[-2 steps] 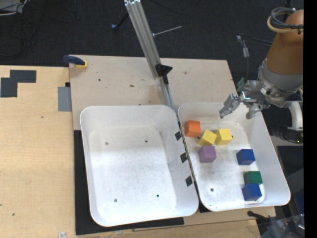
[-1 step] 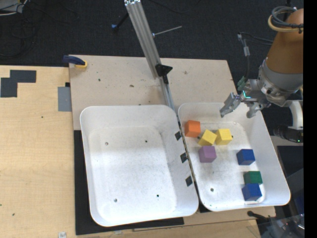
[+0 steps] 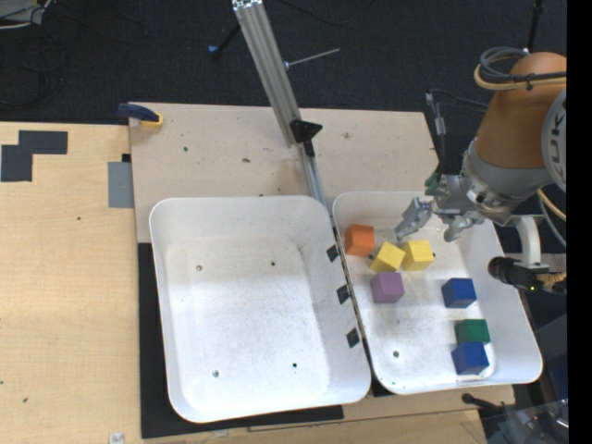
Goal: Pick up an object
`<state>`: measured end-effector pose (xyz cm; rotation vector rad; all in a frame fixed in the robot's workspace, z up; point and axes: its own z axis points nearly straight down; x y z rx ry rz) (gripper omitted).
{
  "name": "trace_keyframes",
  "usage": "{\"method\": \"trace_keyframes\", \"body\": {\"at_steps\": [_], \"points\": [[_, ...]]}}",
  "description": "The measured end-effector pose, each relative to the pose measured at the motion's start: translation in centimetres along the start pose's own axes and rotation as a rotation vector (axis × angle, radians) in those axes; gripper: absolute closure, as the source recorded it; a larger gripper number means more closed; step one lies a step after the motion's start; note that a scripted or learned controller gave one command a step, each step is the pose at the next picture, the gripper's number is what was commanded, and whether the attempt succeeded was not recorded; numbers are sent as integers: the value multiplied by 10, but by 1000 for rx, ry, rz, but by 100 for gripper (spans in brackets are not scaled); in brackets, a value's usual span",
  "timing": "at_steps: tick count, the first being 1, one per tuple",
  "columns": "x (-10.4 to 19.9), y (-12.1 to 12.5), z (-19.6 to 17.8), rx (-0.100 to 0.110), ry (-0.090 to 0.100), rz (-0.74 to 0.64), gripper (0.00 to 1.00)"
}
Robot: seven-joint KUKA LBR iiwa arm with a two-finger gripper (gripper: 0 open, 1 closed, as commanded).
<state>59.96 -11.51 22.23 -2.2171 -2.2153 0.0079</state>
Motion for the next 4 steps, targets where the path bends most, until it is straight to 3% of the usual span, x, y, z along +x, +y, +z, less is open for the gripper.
{"method": "trace_keyframes", "body": {"at_steps": [1,2,3,4], "points": [[-3,-7,63,2,0,0,0],[-1,4,103,-17,-6,4,0],[-3,4,93,-17,-5,14,100],[6,2,42,-11,-1,-2,100]]}}
